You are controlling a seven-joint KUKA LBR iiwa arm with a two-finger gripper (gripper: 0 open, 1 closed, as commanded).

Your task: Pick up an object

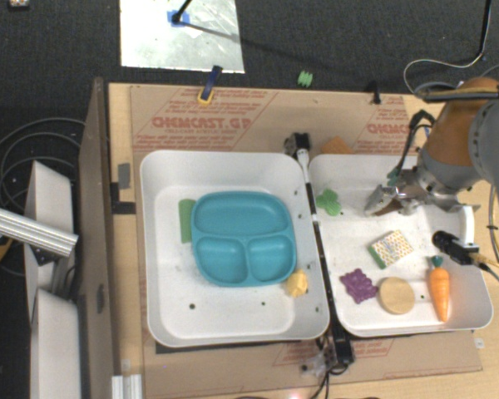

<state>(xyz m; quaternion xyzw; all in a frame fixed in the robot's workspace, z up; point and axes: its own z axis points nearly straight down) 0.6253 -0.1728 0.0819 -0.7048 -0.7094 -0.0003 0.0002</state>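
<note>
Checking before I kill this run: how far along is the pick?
Done: the claw is over the right bin, at its upper part. In hand: nothing shows between its fingers. Left: the whole grasp and lift. The patterned block, purple toy, tan disc, carrot and green piece all lie on the bin floor.

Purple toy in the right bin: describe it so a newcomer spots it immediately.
Start at the right bin and go to its near edge. The purple toy lies there, left of the tan disc and below the checkered block. It is the one purple, lumpy, grape-like piece among them.
</note>
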